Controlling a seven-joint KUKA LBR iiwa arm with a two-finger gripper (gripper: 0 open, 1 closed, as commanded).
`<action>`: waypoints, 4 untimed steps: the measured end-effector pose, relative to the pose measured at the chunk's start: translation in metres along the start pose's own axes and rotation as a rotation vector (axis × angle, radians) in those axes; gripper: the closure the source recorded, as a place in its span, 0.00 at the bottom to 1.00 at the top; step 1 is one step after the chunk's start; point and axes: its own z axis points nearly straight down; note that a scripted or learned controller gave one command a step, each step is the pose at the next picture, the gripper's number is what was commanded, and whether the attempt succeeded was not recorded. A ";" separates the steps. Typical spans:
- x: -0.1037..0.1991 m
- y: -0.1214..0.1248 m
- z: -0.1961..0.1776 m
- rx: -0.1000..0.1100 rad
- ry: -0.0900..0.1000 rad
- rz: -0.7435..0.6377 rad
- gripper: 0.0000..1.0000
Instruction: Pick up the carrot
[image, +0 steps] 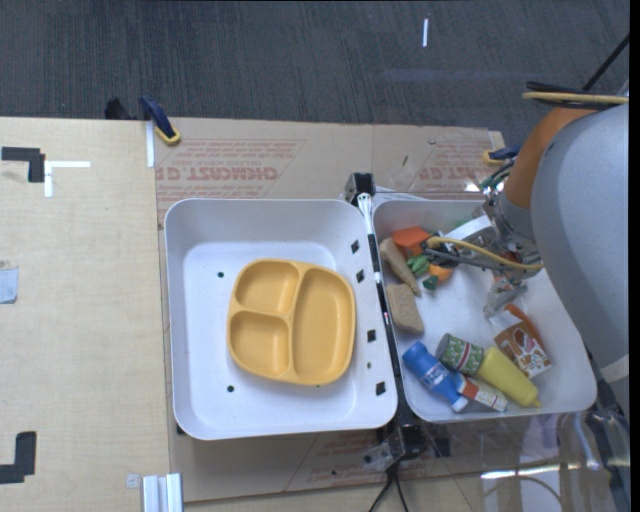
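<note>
A grey arm (590, 220) reaches in from the right over the right bin (570, 395), its orange band at the far right. The gripper (503, 290) hangs above the bin's middle; whether its jaws are released or clenched cannot be told, since cables and metal parts blur together there. The carrot (411, 239) lies in the bin's far left part, its long axis running left to right, green top apparently toward the near right, though clutter makes this hard to read. Near it lie a brown sponge (404, 308), a blue bottle (430, 372), a green can (461, 353), a yellow bottle (508, 377) and a carton (523, 347). A yellow tray (292, 322) sits in the left bin (190, 300).
</note>
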 end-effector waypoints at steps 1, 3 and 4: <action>0.006 -0.032 0.000 0.002 -0.002 0.009 0.00; 0.005 -0.032 -0.008 0.003 -0.007 0.001 0.00; -0.025 -0.041 0.001 0.002 -0.002 0.064 0.00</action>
